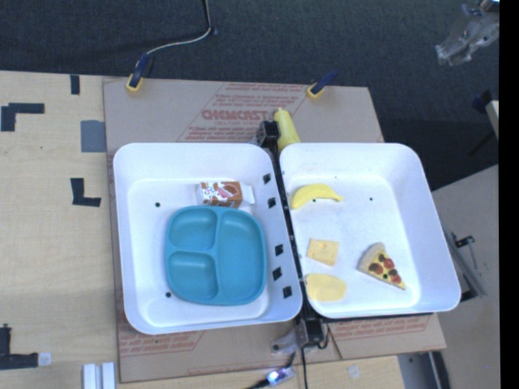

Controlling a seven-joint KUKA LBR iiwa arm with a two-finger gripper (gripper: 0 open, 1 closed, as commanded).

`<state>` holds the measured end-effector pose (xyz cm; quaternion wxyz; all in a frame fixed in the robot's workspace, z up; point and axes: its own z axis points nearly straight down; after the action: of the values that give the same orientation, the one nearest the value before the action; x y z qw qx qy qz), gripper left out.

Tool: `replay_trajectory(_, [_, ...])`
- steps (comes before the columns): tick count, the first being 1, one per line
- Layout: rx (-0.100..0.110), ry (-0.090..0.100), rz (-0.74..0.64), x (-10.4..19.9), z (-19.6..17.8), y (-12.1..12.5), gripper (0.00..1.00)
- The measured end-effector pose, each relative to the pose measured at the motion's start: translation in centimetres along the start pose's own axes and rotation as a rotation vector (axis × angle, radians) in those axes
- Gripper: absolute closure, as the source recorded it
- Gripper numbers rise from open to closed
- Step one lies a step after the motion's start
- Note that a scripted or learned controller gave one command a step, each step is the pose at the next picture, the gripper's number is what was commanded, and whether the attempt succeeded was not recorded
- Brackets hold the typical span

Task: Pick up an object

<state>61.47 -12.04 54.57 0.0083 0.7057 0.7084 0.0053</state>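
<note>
Camera view: the grey two-finger gripper [469,37], grip state impossible to tell, hangs well off the flat plastic pizza slice [382,266], which may slip any pinch.

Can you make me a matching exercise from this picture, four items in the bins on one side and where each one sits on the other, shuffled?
Things:
1. blue divided plate
2. banana
3. pizza slice
4. small snack packet

Places:
A. right bin, near its right wall
B. left bin, just behind the plate
C. right bin, toward the back, close to the divider between the bins
D. left bin, filling most of its floor

Pairs: 1-D, 2-C, 3-A, 4-B
</note>
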Motion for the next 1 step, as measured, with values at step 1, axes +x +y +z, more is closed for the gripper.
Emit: replay_trajectory(1, [0.035, 0.007, 0.001, 3.90, 14.61, -3.17, 1.00])
